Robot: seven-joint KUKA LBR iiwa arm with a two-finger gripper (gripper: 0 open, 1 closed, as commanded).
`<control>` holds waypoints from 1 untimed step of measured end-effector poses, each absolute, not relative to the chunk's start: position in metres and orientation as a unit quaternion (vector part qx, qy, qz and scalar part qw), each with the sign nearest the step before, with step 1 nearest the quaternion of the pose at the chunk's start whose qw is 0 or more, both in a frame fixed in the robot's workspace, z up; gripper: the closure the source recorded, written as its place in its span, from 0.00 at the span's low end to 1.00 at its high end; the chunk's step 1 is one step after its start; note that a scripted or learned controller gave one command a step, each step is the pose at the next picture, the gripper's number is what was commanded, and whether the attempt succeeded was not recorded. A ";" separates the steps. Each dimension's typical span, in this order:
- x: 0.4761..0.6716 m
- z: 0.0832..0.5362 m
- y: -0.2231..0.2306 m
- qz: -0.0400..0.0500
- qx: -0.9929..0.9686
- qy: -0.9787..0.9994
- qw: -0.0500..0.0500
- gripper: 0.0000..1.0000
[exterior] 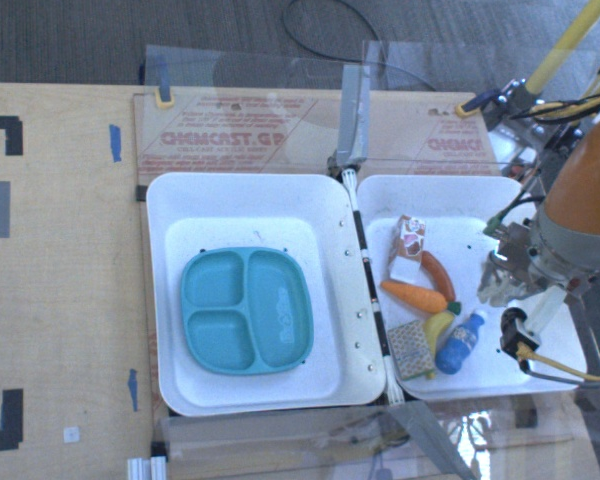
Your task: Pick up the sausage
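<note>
The sausage (439, 273) is a short reddish-brown link lying at a slant in the middle of the right bin (480, 203). It rests between a white and red packet (410, 237) and an orange carrot (416, 296). The gripper (497, 286) hangs over the right part of the same bin, about a hand's width to the right of the sausage and apart from it. Nothing shows in the gripper. The arm's orange band (585, 193) is at the right edge.
Below the carrot lie a yellow banana (438, 325), a blue bottle (460, 342) and a speckled sponge (411, 348). The left bin (170, 218) holds a teal divided plate (246, 309). A black and yellow cable (540, 363) loops under the gripper.
</note>
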State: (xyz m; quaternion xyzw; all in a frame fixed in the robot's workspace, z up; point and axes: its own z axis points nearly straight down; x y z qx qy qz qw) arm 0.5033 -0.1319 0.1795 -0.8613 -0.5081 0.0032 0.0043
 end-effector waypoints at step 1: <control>0.531 0.181 -0.022 0.003 -0.935 -0.355 0.001 1.00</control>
